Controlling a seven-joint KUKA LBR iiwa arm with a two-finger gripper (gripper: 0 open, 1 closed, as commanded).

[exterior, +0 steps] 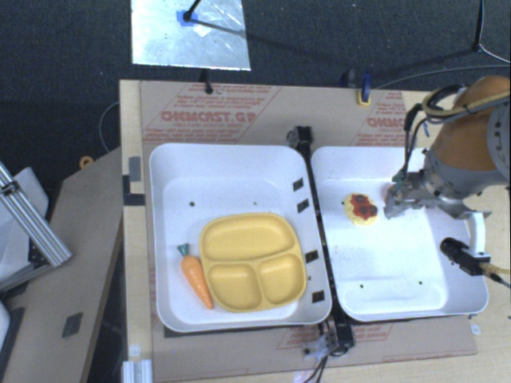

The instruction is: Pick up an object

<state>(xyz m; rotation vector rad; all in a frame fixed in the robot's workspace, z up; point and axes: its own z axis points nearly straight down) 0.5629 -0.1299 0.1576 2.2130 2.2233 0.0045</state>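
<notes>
End effector status: it is sitting low over the right bin, just to the right of a small toy pizza slice. The dark metal fingers are pointing toward that item, but whether they are open or closed cannot be told from this view, and contact with the item cannot be confirmed. Nothing is showing between the fingers.

The pizza slice is lying flat on the floor of the right bin, near its upper left area. It is showing a pale yellow, rounded body with a red and dark topping.

The arm is reaching in from the right, with a grey body and an orange band above the wrist. Black cables are running along it.

The left bin is holding a yellow plastic divided plate with three compartments, one long and two smaller, and rounded corners. A toy carrot, orange with a green top, is lying just beside the plate's left edge, tilted.

Both bins are shallow, white, smooth and glossy, with rounded corners. They are resting side by side on a tabletop that is covered by a sheet of brown paper with red lettering.
</notes>
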